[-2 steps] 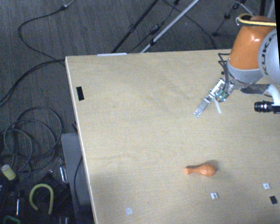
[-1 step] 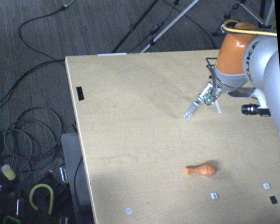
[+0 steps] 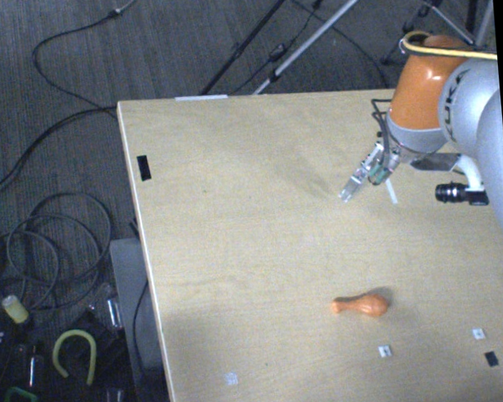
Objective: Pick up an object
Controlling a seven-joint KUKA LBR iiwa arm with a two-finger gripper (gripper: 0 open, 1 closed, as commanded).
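An orange pear-shaped object [image 3: 363, 305] lies on its side on the tan bench top [image 3: 237, 241], narrow end pointing left. My gripper [image 3: 369, 192] hangs above the bench at the right, well behind the orange object and apart from it. Its fingers stand open, one finger [image 3: 350, 189] slanting down to the left, and nothing is between them. The orange band of the arm [image 3: 425, 84] sits just above the wrist.
Small black and white markers [image 3: 385, 350] dot the bench near its front right corner, and a black tab [image 3: 144, 167] sits by the left edge. Cables and tools [image 3: 63, 343] lie on the floor to the left. Stand legs [image 3: 323, 23] cross behind the bench.
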